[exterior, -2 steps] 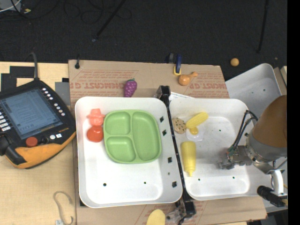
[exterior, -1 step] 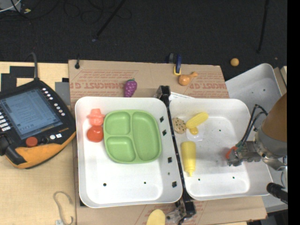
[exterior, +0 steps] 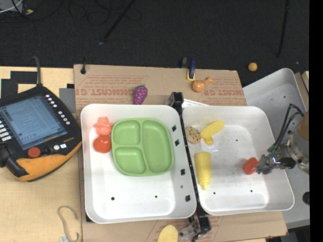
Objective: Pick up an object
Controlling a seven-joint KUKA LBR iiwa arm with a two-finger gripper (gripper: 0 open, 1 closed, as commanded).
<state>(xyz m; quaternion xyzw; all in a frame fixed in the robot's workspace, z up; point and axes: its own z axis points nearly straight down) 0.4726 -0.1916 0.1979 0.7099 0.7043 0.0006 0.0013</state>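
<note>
The arm reaches in low over the right edge of the right bin (exterior: 282, 195), wrist bent inward, its pincer (exterior: 263, 166) pointing toward the bin's middle. Whether the pincer is apart or together cannot be told. A small red object (exterior: 250, 166) lies on the bin floor touching the pincer's tip, on its inward side. Farther that way lie a yellow bottle (exterior: 203, 169) and a yellow banana-like piece (exterior: 212, 129).

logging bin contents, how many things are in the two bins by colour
Left bin:
green divided plate: 1
pink toy: 1
red-orange round toy: 1
Right bin:
yellow: 2, a corn cob and a bottle
tan cookie: 1
red toy: 1
Total: 7
</note>
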